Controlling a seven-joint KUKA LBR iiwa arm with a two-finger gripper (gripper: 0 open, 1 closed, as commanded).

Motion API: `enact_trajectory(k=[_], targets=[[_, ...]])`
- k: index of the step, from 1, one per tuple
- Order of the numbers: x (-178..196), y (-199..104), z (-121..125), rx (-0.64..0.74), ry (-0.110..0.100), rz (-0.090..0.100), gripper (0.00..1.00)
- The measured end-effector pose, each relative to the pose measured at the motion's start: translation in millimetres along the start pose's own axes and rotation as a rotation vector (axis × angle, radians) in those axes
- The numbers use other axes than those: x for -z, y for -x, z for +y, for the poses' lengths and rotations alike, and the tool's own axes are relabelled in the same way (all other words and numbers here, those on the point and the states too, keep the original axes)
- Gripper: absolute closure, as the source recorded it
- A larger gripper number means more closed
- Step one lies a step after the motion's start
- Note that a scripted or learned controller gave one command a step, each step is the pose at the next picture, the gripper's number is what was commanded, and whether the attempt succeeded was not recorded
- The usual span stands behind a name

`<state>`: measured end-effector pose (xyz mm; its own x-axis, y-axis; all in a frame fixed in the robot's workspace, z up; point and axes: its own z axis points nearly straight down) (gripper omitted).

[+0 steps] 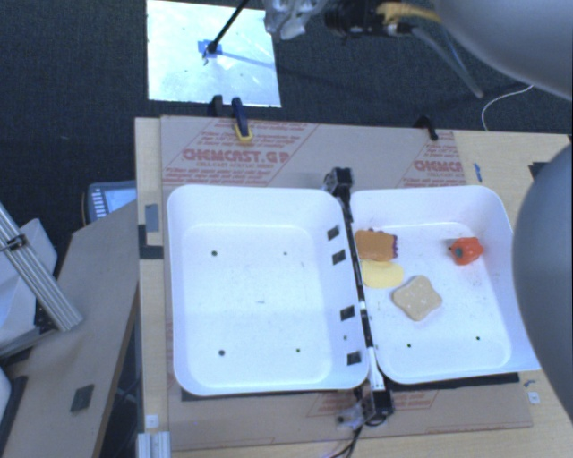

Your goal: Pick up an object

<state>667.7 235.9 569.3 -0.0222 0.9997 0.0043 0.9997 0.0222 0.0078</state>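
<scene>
Rt bin (488, 201): toast (416, 298), orange toy (465, 250), brown block (375, 245). Claw (291, 18) state unclear.

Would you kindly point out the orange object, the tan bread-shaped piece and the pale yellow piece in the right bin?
orange object (465, 251), camera view, on its middle.
tan bread-shaped piece (416, 298), camera view, on its flat top.
pale yellow piece (383, 275), camera view, on its centre.

Toast slice (417, 298), yellow disc (383, 275), brown block (375, 245), orange piece (465, 250) (right bin).
</scene>
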Motion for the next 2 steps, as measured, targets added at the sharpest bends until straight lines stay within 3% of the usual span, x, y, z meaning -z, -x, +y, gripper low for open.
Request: enact_trajectory(k=[1,2], targets=[[-0.2,0.0,-0.1,0.001,-0.001,0.000,0.00],[11.3,-0.7,-0.2,0.006,0.002,0.001,1.00]])
